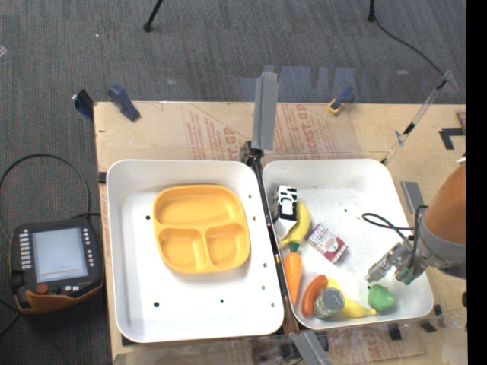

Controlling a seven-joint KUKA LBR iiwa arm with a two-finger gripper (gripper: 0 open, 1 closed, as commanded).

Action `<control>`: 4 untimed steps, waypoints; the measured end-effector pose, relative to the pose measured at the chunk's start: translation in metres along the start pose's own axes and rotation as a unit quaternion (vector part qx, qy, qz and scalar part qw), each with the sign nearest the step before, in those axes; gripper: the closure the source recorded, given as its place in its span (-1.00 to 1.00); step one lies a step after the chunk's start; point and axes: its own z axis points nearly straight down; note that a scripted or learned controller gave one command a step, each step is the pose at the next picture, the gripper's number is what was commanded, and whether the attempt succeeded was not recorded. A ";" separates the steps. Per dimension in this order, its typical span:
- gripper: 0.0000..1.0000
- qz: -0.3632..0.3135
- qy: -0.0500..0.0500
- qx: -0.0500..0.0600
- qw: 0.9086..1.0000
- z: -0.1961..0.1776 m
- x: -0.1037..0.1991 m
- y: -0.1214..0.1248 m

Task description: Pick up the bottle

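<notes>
My arm [449,226] is reaching in low over the right bin's [380,172] right edge; my gripper [389,268] is hovering above the green pepper [382,298], grip state unclear.

The grey arm [449,230] reaches in from the right edge, its orange band showing above the wrist. The gripper [389,268] hangs low and angles down to the left, fingers too blurred to judge.
</notes>
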 end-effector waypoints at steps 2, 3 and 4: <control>-1.00 -0.097 -0.002 0.001 0.995 0.017 0.001 0.000; 1.00 -0.094 -0.001 0.000 0.996 0.008 0.000 0.000; 1.00 -0.040 -0.003 0.002 0.999 -0.126 0.058 0.044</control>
